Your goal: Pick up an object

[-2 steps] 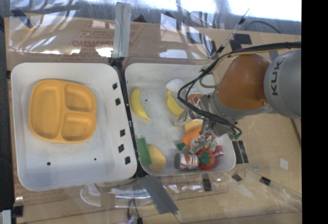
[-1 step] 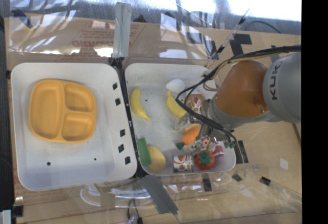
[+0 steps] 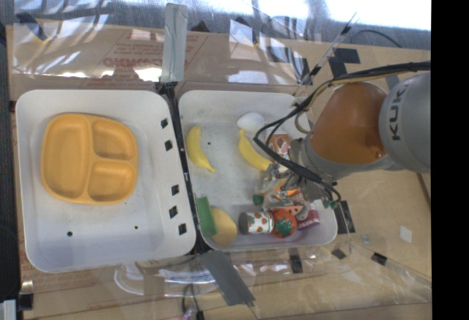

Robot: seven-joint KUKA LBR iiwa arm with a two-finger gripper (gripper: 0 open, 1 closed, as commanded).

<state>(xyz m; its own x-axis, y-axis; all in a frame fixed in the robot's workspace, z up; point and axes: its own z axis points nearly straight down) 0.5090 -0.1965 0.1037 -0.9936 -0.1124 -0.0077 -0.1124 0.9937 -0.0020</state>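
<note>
Yellow plastic bananas (image 3: 199,149) count two, both lying in the right white bin (image 3: 220,102); one orange divided tray (image 3: 89,158) fills the left bin (image 3: 44,238). Grey arm (image 3: 410,121) shows "KU". End effector (image 3: 282,179) state I cannot tell.

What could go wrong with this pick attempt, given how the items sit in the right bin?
1. The gripper is down in a tight cluster of small toys in the right bin; it may catch two or knock neighbours aside.
2. The nearest banana lies close to the arm's cables and could get nudged.
3. The cluster crowds the bin's near wall, so a finger might strike the rim.
</note>
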